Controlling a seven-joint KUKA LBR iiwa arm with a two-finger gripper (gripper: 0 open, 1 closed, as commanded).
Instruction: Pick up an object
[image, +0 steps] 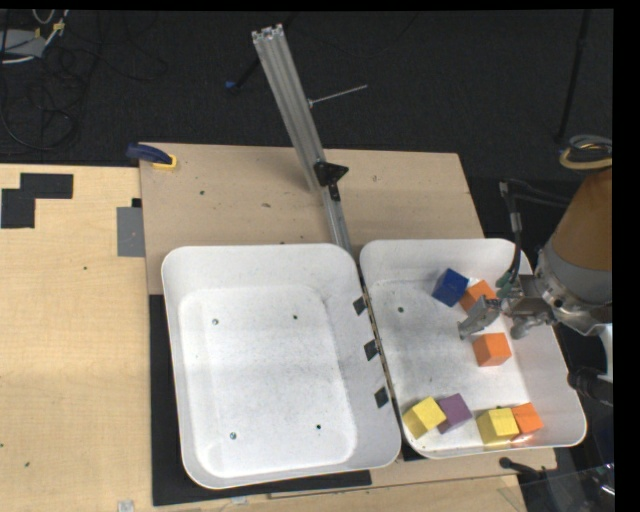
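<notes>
Matt white plastic bins (265, 262), pale wooden bench (70, 300), ribbed metal rail (290, 100)

fixed overhead view, slanted, both bins (270, 262)

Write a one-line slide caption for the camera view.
KUKA gripper hovers among coloured blocks in the right bin, between a blue block and an orange block.
</notes>
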